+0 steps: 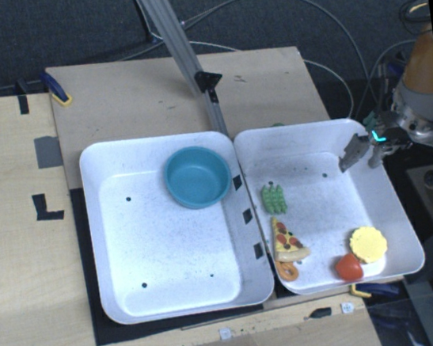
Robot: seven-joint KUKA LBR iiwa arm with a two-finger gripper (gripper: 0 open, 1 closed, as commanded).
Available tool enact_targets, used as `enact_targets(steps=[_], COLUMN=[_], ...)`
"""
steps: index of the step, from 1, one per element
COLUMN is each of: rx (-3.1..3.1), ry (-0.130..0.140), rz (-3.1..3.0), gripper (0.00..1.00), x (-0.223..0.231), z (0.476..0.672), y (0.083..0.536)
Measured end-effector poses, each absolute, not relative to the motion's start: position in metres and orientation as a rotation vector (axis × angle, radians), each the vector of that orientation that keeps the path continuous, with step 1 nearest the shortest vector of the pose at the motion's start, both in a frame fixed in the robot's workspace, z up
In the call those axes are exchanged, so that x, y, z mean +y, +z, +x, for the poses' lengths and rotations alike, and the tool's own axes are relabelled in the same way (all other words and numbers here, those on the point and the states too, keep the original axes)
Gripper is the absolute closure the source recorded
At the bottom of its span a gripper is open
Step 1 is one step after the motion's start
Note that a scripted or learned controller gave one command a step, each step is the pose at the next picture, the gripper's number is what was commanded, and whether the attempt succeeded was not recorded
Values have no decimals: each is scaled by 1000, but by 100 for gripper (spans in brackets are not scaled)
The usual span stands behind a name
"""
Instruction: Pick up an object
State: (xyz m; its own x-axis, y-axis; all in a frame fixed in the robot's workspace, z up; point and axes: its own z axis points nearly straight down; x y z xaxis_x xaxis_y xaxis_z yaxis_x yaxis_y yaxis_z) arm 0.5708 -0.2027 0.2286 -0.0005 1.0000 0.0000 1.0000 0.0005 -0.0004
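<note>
Two white bins sit side by side: the left bin (115, 246) holds a blue bowl (197, 176) near its far right corner. In the right bin (309, 151), a pizza slice (287, 243), yellow disc (368, 243), green toy (273, 198) and red ball (349, 268) lie toward the near edge, below-left of the claw (355, 153) at the far right rim. Whether its fingers are apart cannot be told.

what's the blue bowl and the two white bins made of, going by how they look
Blue bowl: probably plastic, with a smooth, even colour and a soft sheen, no glaze glints.
Left bin and right bin: likely thin moulded plastic, matte white, with rounded corners and rolled rims; dark speckling looks like scuffs or dirt. Painted metal can't be ruled out from this view.
</note>
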Motion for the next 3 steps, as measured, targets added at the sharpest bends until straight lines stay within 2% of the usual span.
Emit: enact_targets(steps=[1, 2, 3], rx=[-2222, -2220, -2218], ry=[0, 3, 5], rz=[-2221, -2219, -2217], gripper=[0, 0, 0], x=[-203, -203, -202], z=[571, 569, 571], y=[229, 186, 123])
